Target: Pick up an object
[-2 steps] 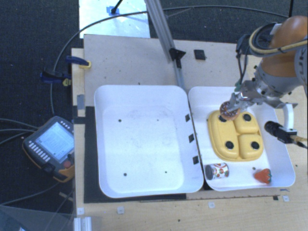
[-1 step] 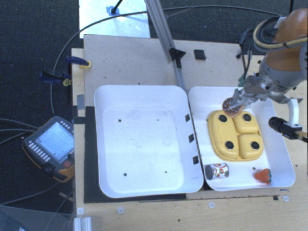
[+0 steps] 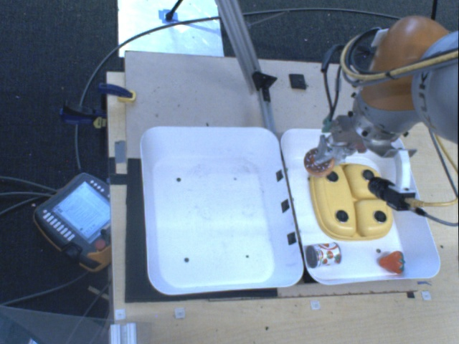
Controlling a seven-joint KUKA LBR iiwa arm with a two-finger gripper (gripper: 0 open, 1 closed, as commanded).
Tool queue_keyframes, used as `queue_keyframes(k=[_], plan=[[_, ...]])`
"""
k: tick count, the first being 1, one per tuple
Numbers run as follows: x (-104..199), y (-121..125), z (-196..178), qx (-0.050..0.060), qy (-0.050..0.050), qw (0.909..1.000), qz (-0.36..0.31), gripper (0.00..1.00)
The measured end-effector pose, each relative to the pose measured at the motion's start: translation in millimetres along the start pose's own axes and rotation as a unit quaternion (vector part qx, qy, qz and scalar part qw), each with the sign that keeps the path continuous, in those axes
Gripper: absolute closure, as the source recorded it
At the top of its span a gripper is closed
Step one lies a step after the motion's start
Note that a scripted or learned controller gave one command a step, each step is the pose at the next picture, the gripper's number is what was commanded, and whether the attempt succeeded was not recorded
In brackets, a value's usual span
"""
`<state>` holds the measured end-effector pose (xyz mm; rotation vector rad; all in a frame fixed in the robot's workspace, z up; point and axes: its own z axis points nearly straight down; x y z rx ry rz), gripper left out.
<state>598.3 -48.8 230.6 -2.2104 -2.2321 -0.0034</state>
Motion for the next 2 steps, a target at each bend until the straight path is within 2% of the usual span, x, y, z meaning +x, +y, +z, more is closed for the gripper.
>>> queue_keyframes(k=[1,2], plan=[[52,-10,4,0.001,0.000,1.0000,0.000,1.00],[109,-9,14,0.000,0.000,1.0000,0.000,1.00]])
